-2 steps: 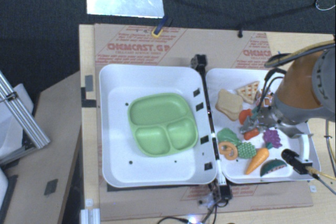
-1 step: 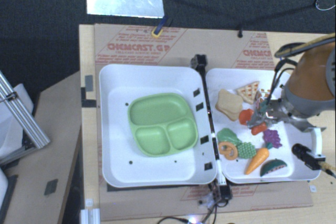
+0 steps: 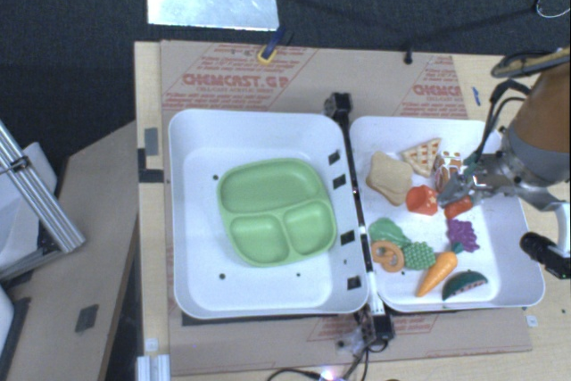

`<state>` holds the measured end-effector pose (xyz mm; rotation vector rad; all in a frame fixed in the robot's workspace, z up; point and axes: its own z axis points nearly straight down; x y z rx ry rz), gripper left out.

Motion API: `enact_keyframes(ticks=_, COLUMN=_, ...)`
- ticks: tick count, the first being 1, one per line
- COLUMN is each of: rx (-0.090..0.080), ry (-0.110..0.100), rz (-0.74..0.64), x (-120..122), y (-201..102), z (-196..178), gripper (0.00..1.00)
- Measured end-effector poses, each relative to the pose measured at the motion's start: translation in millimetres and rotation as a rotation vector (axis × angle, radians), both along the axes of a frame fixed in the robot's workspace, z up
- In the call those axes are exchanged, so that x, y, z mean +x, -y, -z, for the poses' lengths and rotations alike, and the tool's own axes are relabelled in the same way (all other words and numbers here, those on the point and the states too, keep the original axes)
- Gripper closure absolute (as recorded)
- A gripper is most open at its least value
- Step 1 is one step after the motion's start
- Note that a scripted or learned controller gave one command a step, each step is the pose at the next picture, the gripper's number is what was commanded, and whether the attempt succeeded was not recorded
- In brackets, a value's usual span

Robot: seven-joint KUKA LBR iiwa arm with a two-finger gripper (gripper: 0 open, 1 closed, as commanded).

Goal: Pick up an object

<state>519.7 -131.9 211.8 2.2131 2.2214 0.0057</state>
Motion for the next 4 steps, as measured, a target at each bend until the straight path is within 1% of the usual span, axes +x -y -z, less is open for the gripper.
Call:
enact_keyframes(ticks=1, rx=0.001, ry=-0.003, rz=0.000, x=1, y=0, z=-13, gripper=1.00)
enact_keyframes(ticks=2, rx=0.003, ry=-0.003, rz=-0.007, x=8, y=-55, z=-23, gripper=1.00)
enact_keyframes(ticks=3, rx=0.003, ry=-0.005, rz=-0.005, x=7, y=-106, z=-7, gripper=1.00)
enact_keyframes(ticks=4, rx=0.003, ry=-0.004, rz=-0.004, x=14, y=-134, z=-20, gripper=1.00)
